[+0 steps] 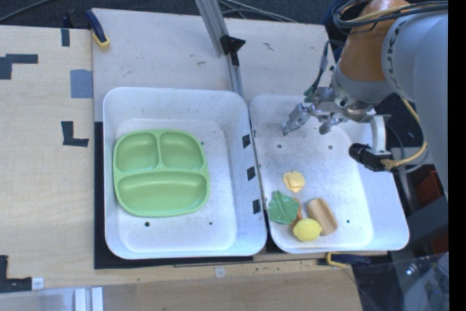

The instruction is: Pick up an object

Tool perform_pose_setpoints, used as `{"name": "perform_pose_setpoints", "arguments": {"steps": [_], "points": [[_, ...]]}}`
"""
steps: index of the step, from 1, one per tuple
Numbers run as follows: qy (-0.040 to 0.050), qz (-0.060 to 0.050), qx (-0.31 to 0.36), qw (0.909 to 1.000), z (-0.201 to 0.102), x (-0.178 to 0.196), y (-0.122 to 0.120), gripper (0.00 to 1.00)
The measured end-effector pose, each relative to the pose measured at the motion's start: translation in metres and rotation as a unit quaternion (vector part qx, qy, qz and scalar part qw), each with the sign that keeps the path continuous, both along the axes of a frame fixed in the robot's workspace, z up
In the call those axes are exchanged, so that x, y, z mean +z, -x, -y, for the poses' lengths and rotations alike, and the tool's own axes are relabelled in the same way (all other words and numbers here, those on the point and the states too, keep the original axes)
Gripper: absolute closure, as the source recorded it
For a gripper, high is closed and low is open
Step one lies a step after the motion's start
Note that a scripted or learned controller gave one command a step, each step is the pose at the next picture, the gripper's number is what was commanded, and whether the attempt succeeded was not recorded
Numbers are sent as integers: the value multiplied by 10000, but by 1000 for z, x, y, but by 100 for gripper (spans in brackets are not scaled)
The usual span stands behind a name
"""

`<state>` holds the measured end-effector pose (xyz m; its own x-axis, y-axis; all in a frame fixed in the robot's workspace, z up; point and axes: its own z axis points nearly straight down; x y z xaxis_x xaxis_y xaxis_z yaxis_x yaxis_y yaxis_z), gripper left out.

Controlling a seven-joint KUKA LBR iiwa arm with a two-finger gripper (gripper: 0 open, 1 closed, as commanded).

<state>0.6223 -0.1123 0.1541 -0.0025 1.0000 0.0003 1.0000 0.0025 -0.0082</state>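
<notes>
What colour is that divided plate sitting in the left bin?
Light green. The divided plate shows clearly in the camera view from above.

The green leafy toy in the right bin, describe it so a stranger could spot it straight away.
Find the right-hand white bin, below the claw. A small cluster of toy food sits near its front edge; the green leafy piece is the leftmost, touching the yellow lemon. It is the cluster's one green item, with a ruffled outline.
</notes>
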Motion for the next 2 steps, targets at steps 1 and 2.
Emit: {"name": "perform_pose_setpoints", "arguments": {"steps": [1,2], "points": [[4,3,-2,10000,4,-60,-5,0],[5,30,6,10000,4,-46,-7,100]]}}
